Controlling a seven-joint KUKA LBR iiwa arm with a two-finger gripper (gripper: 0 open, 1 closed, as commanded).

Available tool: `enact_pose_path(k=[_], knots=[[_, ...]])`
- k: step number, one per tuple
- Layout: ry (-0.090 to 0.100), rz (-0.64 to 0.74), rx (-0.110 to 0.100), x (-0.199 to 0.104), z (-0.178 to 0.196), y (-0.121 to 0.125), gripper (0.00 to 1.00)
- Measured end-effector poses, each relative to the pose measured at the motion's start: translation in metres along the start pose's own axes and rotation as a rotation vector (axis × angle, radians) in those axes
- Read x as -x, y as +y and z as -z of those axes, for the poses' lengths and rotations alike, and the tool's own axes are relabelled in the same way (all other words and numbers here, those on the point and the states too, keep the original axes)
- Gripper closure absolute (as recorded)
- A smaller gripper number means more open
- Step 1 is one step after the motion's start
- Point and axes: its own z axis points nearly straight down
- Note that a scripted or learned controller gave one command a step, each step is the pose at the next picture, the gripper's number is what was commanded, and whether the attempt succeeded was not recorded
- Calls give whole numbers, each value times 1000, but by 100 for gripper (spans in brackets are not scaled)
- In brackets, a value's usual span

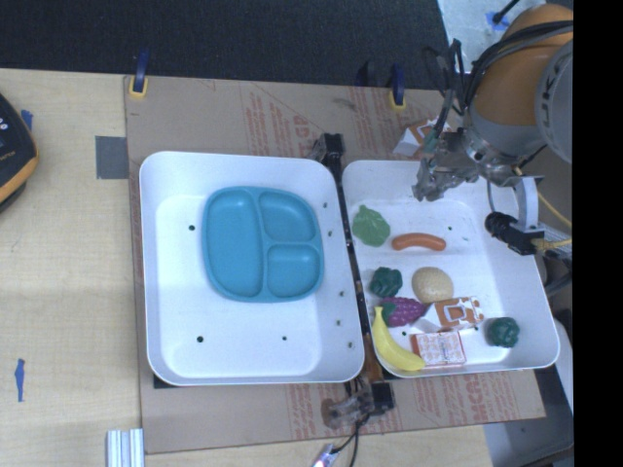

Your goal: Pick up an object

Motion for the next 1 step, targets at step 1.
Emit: enact_pose_path(k=[1], knots=[[0,-2,-2,1,-1,-1,0]])
